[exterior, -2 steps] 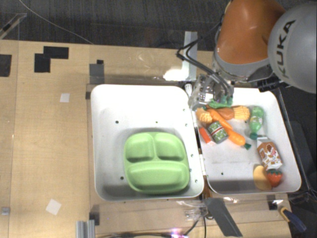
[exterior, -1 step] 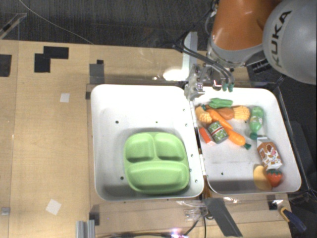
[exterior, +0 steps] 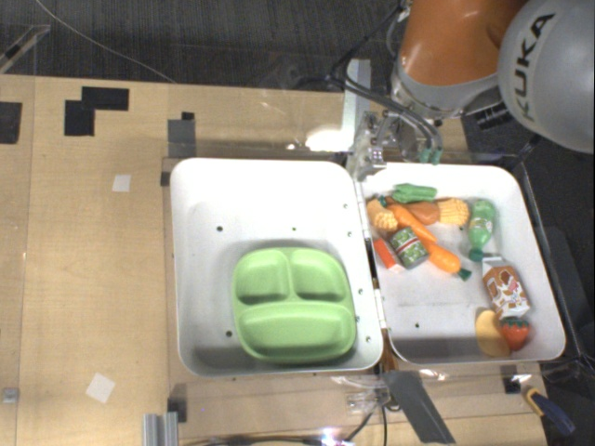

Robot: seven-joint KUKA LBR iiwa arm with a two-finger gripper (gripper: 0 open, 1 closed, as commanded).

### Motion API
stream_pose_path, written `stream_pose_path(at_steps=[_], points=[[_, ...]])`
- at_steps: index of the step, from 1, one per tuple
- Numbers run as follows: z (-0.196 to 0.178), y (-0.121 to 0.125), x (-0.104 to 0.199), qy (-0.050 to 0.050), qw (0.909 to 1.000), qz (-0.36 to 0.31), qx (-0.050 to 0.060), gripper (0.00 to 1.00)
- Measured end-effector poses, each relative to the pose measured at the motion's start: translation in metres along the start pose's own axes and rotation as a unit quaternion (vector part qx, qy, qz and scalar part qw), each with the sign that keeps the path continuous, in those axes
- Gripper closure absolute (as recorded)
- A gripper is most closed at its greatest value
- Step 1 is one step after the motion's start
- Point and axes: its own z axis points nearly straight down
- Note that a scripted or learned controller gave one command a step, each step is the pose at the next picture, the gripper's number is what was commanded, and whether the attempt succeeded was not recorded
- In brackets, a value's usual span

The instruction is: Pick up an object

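Clutter filled the far half of the right shallow white plastic bin (exterior: pixel 548 277), where the toy food lay: a long orange plastic carrot (exterior: pixel 429 242) slanted across a small green-labelled can (exterior: pixel 406 246), with a yellow corn cob (exterior: pixel 453 213), a green pea pod (exterior: pixel 415 192) and a green bottle (exterior: pixel 481 223) packed close around them. Nearer, along the right wall, a brown-and-white carton (exterior: pixel 505 287) lay just beside a red strawberry (exterior: pixel 517 331) and a yellow fruit (exterior: pixel 490 331). The left shallow white bin (exterior: pixel 200 249) carried a green three-compartment plastic tray (exterior: pixel 294 303).

The hand (exterior: pixel 386 147) hung over the far edge of the bench (exterior: pixel 84 277), above the divide between the bins — whether clenched or released I could not tell; nothing showed in it.

Judged from this, the carton looked the best target — less crowded. A good approach would come straight down over its middle, fingers set across its narrow width, clear of the bin wall.
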Motion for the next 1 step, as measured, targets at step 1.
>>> stream_pose_path(at_steps=[1], points=[[-0.0133, 0.0013, -0.0024, -0.006, 1.0, -0.001, -0.001, 1.0]])
